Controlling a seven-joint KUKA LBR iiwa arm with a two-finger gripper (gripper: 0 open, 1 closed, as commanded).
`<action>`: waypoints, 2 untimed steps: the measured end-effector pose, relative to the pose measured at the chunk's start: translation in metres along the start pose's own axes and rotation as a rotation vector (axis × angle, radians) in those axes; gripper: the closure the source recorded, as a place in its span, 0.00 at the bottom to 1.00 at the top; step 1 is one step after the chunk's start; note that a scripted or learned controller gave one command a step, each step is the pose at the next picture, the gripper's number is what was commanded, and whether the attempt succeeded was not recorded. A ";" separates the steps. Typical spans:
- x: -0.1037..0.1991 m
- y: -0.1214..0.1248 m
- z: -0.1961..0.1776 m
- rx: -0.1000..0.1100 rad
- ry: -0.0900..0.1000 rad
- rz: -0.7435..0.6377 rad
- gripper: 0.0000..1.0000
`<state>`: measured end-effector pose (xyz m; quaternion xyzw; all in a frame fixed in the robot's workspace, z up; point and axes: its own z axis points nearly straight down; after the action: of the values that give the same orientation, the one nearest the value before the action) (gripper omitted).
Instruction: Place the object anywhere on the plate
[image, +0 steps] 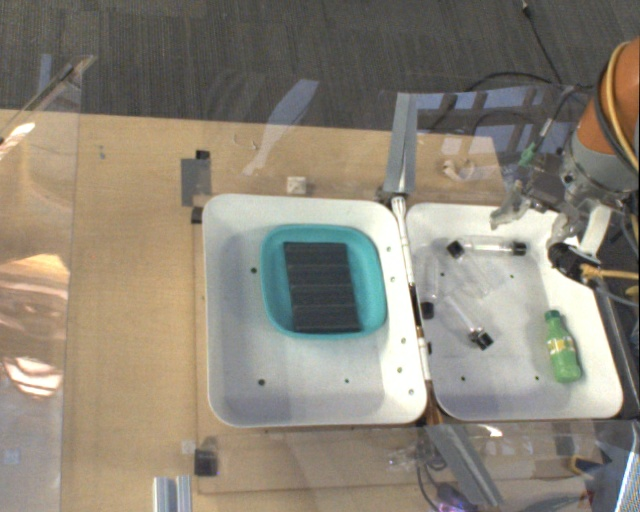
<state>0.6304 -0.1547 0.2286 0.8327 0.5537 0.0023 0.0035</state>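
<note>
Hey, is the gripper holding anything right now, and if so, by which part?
Nothing. The gripper is at the right bin's far edge; the green bottle lies apart in that bin.

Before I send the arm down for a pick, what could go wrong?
The small green plastic bottle lies close to the right white bin's right wall, which may block a finger. The clear plastic tubes with black caps could be caught instead. The teal rectangular plate sits across the divider, so a weak grip may drop early.
</note>
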 end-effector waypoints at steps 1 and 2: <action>-0.022 -0.047 -0.006 0.004 0.001 0.033 0.00; -0.020 -0.045 -0.017 0.000 0.003 0.028 1.00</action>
<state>0.5808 -0.1556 0.2451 0.8405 0.5418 0.0037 0.0023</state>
